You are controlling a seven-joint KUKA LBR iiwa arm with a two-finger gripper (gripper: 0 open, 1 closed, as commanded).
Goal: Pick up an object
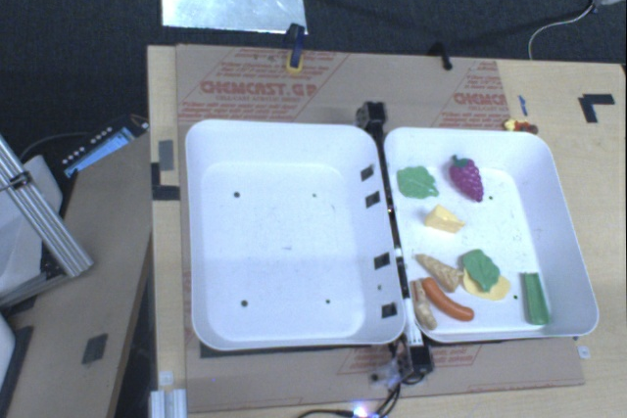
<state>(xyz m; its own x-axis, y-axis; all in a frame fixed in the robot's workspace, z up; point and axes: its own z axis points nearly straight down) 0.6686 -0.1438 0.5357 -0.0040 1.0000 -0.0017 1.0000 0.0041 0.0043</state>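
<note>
Both white bins sit side by side on the counter (pixel 411 73), and every candidate lies in the right bin (pixel 573 240). The claw is out of frame, so I cannot tell its state.

At about twelve o'clock in that bin sit a green leaf piece (pixel 417 181) and purple grapes (pixel 466 177), slightly apart. A yellow cheese wedge (pixel 443 219) lies alone near the centre. Toward six o'clock a bread piece (pixel 439 271), a sausage (pixel 449 304) and a second leaf on a yellow slice (pixel 482 271) crowd together, some touching. A green stick (pixel 534 297) lies near the wall at four o'clock.

Judging from this, the cheese wedge or the grapes make the best target: free space surrounds them, so a straight descent should close on one item without nudging neighbours.
</note>
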